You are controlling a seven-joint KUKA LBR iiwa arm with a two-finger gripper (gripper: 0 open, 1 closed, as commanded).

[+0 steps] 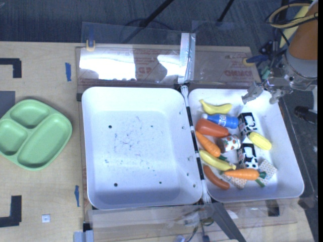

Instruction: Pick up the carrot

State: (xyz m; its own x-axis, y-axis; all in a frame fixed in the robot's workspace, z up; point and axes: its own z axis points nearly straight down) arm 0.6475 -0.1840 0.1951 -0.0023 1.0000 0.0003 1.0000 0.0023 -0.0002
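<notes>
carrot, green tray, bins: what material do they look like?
Carrot: likely moulded plastic toy; smooth, even orange, green tip.
Green tray: probably matte plastic; uniform colour, rounded moulded compartments.
Bins: white plastic by the look; slight sheen, rounded corners, scuffed floor.

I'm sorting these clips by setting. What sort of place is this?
Most likely a robotics lab bench set up for pick-and-place trials, not a kitchen. Two shallow white bins sit side by side, the right one holding toy food such as a carrot and bananas, beside a green divided plate, with tape marks on the wooden benchtop.
</notes>
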